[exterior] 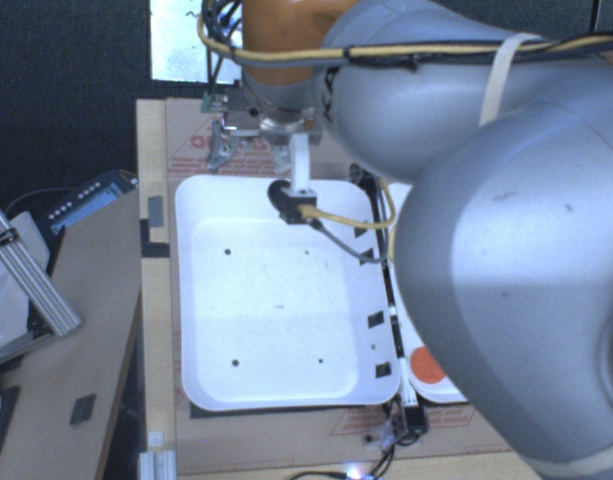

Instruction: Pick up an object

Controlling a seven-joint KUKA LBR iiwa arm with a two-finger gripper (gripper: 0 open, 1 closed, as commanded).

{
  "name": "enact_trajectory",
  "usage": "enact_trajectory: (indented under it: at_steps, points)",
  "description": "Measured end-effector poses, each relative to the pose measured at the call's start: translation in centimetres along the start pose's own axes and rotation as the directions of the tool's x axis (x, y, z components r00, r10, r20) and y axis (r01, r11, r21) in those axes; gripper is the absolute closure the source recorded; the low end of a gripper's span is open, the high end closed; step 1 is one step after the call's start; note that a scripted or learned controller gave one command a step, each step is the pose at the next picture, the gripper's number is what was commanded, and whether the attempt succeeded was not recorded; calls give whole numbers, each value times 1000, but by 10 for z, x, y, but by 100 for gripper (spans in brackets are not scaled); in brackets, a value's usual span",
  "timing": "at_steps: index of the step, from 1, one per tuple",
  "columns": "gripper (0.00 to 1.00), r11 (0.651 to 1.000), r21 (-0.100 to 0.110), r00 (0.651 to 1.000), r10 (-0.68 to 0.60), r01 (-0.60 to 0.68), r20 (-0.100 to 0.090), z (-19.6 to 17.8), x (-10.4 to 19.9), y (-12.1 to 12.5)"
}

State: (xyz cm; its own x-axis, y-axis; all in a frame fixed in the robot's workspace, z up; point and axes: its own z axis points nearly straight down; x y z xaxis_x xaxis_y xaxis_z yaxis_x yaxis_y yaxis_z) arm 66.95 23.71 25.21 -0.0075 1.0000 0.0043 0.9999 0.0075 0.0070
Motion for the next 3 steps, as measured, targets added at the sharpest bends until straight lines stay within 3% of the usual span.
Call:
enact_trajectory:
  at_steps: [1,2,3]
  points:
    - [100,1000,3,1000,-1,1,3,-8,-2,0]
    - [100,1000,-13,1000,2,-2,-2,-187,-17,1]
    - [100,1000,3,1000,3,-3,3,-206,-2,1]
